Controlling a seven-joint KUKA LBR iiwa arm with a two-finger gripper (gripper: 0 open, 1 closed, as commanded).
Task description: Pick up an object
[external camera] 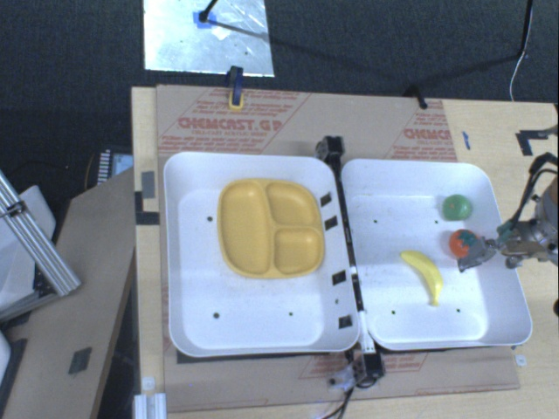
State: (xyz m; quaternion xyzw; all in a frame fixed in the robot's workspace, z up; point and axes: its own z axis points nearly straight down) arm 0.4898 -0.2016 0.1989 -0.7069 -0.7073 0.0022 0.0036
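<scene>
Camera view: yellow tray in left bin. Right bin: banana, green ball behind it, orange ball right of it, pinched by claw. Grasp step; next, lift straight up.

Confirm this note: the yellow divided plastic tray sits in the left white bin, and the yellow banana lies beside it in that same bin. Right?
Not quite. The camera view shows the yellow banana in the right white bin, while the yellow divided plastic tray sits in the left white bin.
</scene>
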